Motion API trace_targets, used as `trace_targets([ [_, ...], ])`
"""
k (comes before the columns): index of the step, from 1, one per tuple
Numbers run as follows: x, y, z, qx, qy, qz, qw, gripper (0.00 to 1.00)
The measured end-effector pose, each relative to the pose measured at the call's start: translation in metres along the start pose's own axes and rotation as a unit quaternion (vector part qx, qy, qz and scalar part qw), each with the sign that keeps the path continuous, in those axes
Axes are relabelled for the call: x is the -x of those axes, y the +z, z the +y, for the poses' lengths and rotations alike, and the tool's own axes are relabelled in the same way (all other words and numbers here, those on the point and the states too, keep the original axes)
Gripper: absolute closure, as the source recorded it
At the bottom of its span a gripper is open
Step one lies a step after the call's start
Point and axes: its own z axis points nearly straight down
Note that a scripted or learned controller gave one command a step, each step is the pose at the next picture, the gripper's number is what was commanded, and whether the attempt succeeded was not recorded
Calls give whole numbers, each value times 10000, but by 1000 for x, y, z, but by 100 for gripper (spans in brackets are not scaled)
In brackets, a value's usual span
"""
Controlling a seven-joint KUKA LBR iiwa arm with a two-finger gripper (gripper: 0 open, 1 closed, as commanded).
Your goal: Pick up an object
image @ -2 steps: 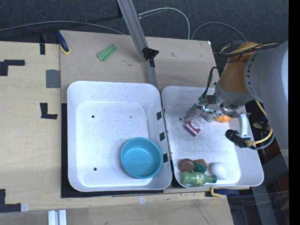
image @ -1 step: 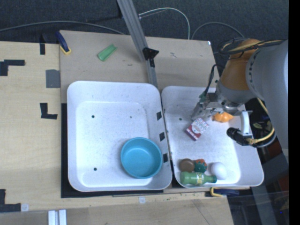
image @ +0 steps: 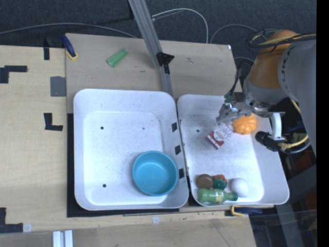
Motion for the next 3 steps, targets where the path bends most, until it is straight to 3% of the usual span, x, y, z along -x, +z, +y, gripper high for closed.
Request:
trace_targets([
  [2, -5, -117, 13, 16, -1, -6, 10000, 100],
  [3, -55, -102, 4, -27, -17, 6, 10000, 100],
])
